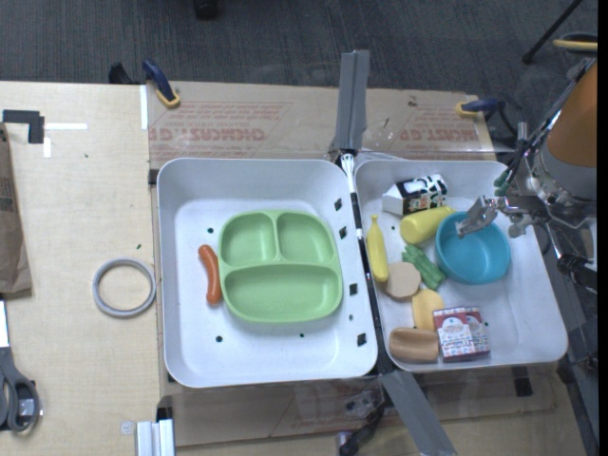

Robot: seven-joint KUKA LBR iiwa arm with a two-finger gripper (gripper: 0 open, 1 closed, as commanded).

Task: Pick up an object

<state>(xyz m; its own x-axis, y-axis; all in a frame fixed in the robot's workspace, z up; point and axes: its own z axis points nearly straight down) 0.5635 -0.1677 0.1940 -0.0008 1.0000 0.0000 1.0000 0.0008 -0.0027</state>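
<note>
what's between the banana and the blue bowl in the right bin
In the camera view, between the banana and the blue bowl lie a green toy vegetable and, just below it, a tan round piece. A yellow piece sits above that gap.

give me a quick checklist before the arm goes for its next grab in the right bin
1. End effector over the right bin: ok, above the blue bowl rim.
2. Object held: cannot tell.
3. Target free of neighbours: not ok, yellow piece touches the bowl.
4. Items inside the bin: ok.
5. Left bin undisturbed: ok, green tray and sausage lie flat.
</note>
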